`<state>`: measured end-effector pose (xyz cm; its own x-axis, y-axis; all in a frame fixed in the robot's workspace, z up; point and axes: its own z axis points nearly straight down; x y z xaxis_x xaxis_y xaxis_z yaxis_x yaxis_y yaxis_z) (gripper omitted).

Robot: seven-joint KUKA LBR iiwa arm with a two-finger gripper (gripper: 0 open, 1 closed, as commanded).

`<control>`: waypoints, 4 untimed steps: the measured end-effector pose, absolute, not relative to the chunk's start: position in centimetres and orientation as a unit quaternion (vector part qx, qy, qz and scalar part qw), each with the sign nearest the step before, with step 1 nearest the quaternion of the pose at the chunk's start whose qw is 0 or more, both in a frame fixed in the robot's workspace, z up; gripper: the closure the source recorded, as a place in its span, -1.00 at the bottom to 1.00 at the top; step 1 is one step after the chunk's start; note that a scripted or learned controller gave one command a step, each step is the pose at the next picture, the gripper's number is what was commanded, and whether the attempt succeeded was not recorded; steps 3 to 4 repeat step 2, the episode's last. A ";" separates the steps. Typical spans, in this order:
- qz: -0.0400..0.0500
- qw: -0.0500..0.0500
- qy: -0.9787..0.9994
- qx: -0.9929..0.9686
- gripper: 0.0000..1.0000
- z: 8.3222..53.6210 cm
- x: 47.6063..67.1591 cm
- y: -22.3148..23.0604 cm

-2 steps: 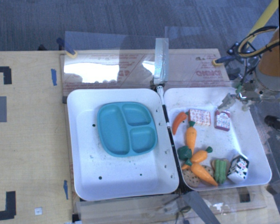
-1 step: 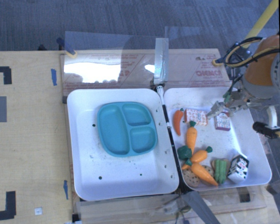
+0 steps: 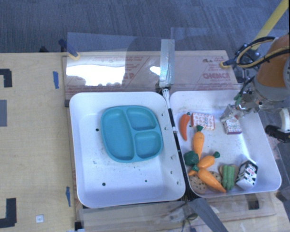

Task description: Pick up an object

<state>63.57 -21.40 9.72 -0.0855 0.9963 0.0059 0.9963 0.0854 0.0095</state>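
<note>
The right bin [image 3: 265,147] holds several toy foods. Among them are a red pepper [image 3: 184,126], a pink-and-white packet [image 3: 203,120], three orange carrots [image 3: 198,142] [image 3: 207,162] [image 3: 212,180], a green broccoli piece [image 3: 191,158], a green vegetable [image 3: 228,177], a black-and-white carton [image 3: 246,174] and a round cracker [image 3: 198,184]. A small white-and-pink carton [image 3: 232,126] lies near the bin's far right. My gripper [image 3: 238,108] hangs just above and behind this carton, at the bin's far right corner. Whether it touches the carton cannot be told.
The left bin [image 3: 84,158] carries a teal divided plate [image 3: 132,133]. A clear plastic sheet [image 3: 115,66] and an upright metal post [image 3: 167,62] stand behind the bins. Tan benchtop [image 3: 27,141] spreads to the left.
</note>
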 end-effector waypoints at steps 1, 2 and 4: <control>0.004 0.004 0.732 0.682 1.00 18.3 64.9 -14.1; 0.002 0.001 0.776 0.630 1.00 20.0 65.0 -6.7; 0.002 0.001 0.776 0.630 1.00 20.0 65.0 -6.7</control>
